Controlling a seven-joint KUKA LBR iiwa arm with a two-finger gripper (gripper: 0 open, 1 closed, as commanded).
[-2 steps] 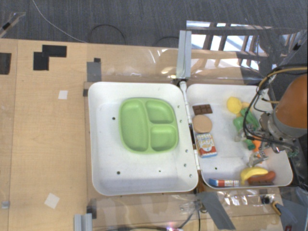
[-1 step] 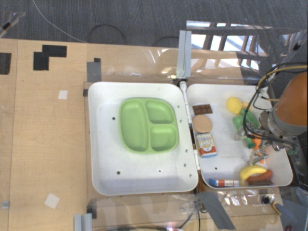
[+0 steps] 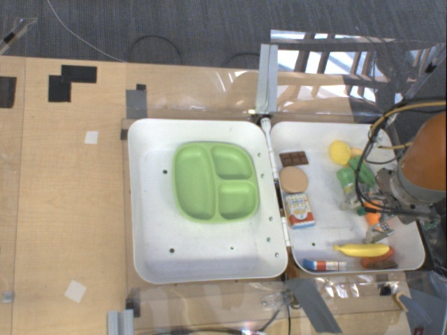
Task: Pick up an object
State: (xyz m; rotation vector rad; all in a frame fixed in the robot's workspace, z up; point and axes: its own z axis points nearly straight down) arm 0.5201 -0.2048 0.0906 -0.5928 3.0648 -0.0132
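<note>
A pale wooden table (image 3: 63, 208) fills the left and centre, with dark carpet (image 3: 174, 16) beyond its far edge at 12 o'clock. Black square markers (image 3: 70, 81) sit on the table toward 10 o'clock, and small pale squares (image 3: 91, 137) lie at 9 and 7 o'clock. Two shallow white bins stand side by side, touching. The left bin (image 3: 150, 257) lies at the centre and holds a green divided plate (image 3: 215, 181) with three compartments, one long section on its left and two smaller ones on its right. The right bin (image 3: 321, 246) sits at 3 o'clock. A thin cable (image 3: 73, 30) curves across the carpet at 11 o'clock.
</note>
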